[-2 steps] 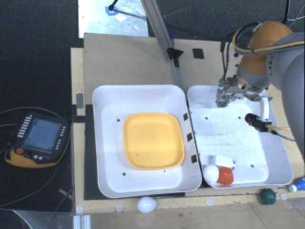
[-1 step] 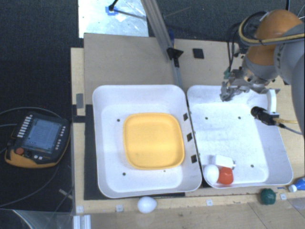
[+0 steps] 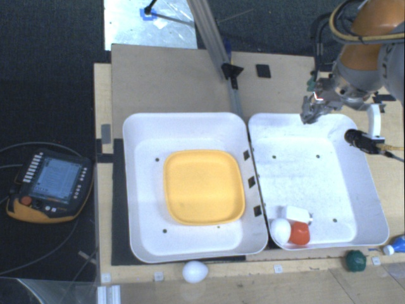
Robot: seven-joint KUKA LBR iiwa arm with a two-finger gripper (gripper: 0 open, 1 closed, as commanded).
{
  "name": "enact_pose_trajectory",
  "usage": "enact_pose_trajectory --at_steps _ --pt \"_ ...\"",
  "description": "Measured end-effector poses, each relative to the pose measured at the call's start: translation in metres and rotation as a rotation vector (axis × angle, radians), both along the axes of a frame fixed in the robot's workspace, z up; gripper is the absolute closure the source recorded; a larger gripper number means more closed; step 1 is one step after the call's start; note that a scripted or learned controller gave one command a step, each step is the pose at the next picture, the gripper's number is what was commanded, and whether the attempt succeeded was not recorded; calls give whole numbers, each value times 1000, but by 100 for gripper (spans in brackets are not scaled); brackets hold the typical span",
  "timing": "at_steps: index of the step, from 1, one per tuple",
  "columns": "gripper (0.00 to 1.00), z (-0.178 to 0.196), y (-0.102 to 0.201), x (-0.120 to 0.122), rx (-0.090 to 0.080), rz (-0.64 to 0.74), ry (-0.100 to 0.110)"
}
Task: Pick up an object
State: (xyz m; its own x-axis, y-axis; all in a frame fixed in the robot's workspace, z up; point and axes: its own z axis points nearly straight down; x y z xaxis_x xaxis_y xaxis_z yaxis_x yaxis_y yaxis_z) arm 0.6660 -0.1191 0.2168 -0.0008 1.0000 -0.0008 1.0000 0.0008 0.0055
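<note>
The claw (image 3: 312, 114) hangs over the right bin's (image 3: 329, 170) upper edge — whether open or closed I cannot tell — while the red ball (image 3: 300, 234), white egg (image 3: 280, 229) and white block (image 3: 297, 215) cluster at the bin's lower left corner, well apart from it.

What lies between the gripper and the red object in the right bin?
Bare white bin floor separates the gripper from the red object, per the camera view.
</note>
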Motion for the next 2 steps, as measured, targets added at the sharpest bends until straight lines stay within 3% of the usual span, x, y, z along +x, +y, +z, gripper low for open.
enact_pose_trajectory --at_steps 2 --pt "100 2 113 14 2 4 5"
